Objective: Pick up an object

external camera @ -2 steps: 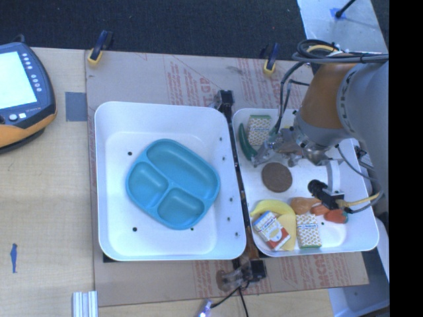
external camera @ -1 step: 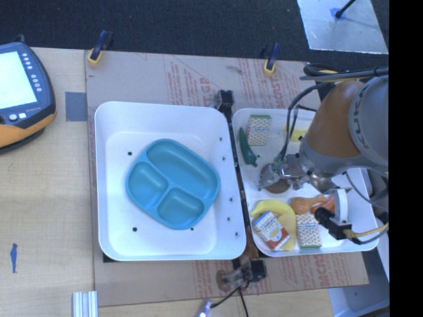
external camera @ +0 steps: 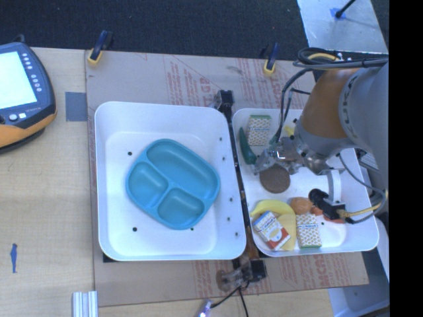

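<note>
Brown and flat, the round disc [external camera: 274, 179] lies in the right bin [external camera: 353, 242], toward nine o'clock of its middle, with the gripper [external camera: 281, 157] right above it at twelve o'clock; how far the fingers are parted, I cannot tell. It looks light, stiff and thin, so I'd pinch across its edges.

Left bin [external camera: 106, 177] holds a divided tray [external camera: 173, 184] at centre. Right bin [external camera: 353, 243], just beside it, holds a sponge [external camera: 259, 129] at the far end, a round disc [external camera: 275, 179] mid-bin, small cartons [external camera: 269, 228] near.
</note>
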Robot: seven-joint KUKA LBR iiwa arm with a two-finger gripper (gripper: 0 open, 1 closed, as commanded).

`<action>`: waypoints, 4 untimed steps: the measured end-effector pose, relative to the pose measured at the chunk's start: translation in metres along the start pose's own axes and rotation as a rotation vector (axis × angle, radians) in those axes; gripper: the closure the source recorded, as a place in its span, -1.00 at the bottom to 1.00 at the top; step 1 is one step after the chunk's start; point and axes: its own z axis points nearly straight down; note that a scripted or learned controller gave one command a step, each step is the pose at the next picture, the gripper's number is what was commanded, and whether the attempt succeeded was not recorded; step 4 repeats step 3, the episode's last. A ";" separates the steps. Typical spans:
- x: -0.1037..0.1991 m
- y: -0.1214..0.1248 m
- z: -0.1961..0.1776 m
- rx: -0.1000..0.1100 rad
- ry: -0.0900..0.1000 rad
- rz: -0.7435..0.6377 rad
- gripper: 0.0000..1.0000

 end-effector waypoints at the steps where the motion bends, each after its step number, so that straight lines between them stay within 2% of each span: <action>1: 0.003 -0.017 0.000 0.002 -0.001 -0.002 -1.00; 2: 0.002 -0.017 -0.010 0.005 -0.001 -0.003 1.00; 3: 0.047 -0.004 -0.109 -0.002 0.000 -0.001 1.00; 4: 0.047 -0.004 -0.109 -0.002 0.000 -0.001 1.00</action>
